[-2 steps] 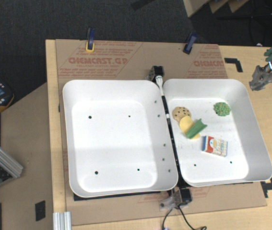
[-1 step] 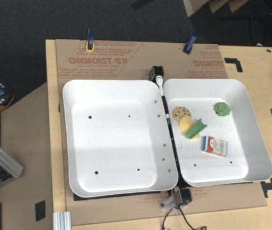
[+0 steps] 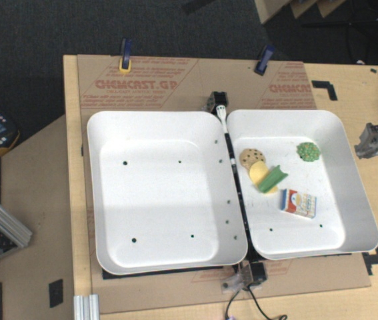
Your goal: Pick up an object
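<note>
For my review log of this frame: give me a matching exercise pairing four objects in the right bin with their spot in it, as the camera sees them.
Things:
1. cookie
2. green round piece
3. small carton
4. yellow and green toy

Places:
A. toward the bin's far right
B. nearest the bin's front edge
C. close to the divider, farther back
D. in the middle, between the cookie and the carton

Pairs: 1-C, 2-A, 3-B, 4-D. All lie in the right bin.

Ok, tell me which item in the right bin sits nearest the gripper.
The round green piece, alone in the bin's far right part. The cookie, yellow piece, green wedge and small carton all lie farther from the gripper.
</note>
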Motion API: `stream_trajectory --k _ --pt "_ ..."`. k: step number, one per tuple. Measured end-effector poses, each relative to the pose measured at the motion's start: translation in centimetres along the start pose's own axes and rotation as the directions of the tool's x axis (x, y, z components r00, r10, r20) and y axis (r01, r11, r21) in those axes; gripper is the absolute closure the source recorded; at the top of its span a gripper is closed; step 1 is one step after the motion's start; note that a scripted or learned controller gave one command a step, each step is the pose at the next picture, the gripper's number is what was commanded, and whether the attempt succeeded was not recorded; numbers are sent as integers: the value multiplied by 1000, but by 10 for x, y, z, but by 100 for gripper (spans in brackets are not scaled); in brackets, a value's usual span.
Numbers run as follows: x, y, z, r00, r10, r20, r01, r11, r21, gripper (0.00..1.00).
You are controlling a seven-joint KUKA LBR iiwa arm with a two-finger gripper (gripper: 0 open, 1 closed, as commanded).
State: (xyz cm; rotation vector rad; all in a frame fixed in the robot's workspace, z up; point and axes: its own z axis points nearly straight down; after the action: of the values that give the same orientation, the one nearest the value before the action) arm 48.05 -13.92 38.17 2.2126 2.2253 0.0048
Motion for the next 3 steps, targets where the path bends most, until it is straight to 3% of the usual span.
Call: stream_trajectory --k 1,2,3 --pt "28 -2 76 1000 3 -3 -3 1000 12 100" --pt "97 0 47 1000 -3 -2 3 1000 0 100" --pt "109 -2 104 1000 5 -1 -5 1000 12 100"
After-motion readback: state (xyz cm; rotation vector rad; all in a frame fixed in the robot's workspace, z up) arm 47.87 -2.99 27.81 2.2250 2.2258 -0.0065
